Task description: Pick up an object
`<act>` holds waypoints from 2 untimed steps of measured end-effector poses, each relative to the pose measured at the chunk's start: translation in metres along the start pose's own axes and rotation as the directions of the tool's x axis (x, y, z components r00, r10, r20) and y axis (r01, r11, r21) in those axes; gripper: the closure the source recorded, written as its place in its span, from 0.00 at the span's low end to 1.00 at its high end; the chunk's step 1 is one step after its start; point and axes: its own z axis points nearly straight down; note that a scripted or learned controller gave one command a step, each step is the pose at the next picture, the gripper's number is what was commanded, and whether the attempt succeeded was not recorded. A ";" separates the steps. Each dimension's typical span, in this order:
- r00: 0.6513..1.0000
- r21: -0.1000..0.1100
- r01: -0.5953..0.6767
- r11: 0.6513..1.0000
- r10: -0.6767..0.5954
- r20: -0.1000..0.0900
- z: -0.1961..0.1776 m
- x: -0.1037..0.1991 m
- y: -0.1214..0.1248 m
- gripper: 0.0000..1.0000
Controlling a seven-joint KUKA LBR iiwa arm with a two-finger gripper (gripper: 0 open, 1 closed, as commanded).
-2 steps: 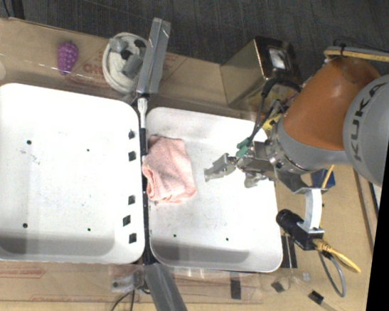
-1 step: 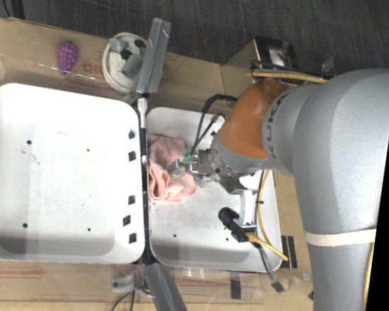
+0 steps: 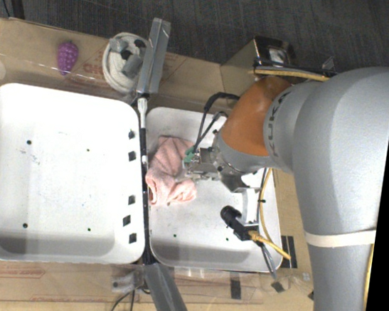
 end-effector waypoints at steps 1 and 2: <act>0.975 -0.007 -0.222 0.975 0.222 0.001 0.006 0.000 0.036 1.00; 0.831 0.002 -0.557 0.831 0.557 0.002 -0.016 0.003 0.030 1.00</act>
